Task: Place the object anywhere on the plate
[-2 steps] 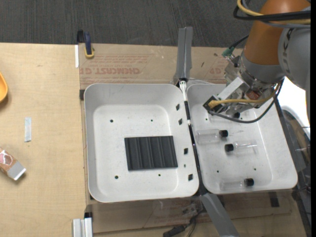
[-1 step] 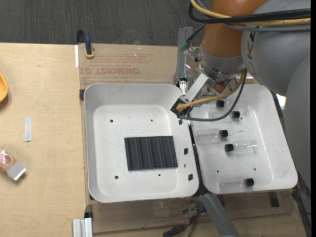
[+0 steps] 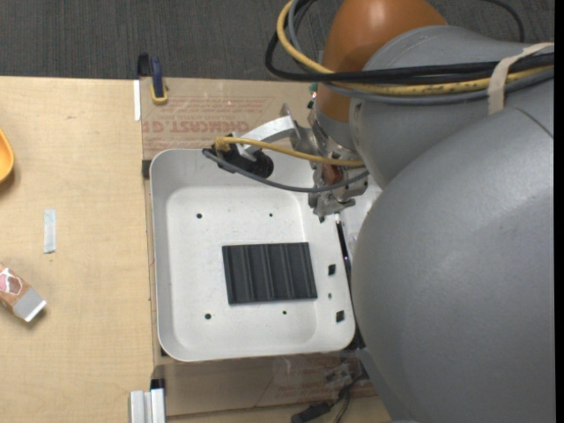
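Observation:
A black ribbed rectangular slab lies flat near the middle of the white bin. My gripper hangs over the bin's right rim, up and to the right of the slab and apart from it. The grey arm and its orange band hide most of the gripper and everything to the right. An orange rounded thing, perhaps a plate's edge, shows at the far left border, cut off by the frame.
On the wooden bench left of the bin lie a small grey strip and a brown and white packet. A blue clamp stands at the bench's back edge. A pale bracket sits below the bin's front left corner.

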You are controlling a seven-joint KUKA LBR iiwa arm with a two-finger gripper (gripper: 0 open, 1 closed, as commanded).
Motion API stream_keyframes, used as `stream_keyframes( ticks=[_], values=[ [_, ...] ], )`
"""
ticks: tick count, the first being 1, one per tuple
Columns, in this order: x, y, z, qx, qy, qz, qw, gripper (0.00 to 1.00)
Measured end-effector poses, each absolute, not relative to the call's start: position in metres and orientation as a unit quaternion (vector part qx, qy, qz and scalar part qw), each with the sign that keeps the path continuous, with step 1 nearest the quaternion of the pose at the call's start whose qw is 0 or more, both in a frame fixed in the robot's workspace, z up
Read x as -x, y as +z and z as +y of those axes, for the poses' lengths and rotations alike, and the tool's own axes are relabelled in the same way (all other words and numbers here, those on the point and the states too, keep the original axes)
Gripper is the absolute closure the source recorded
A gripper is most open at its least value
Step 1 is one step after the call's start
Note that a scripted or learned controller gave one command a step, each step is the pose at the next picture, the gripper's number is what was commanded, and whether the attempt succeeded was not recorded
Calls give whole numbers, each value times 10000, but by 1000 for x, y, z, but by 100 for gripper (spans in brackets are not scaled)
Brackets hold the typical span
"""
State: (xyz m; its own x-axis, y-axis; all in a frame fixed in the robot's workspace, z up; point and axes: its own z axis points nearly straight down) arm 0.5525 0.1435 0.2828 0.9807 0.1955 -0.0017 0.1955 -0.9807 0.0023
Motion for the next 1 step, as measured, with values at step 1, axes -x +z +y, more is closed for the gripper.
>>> stream_keyframes(
  ticks=[1],
  values=[
    [-480, 294, 223, -9919, -3, 1269, 17, 100]
  ],
)
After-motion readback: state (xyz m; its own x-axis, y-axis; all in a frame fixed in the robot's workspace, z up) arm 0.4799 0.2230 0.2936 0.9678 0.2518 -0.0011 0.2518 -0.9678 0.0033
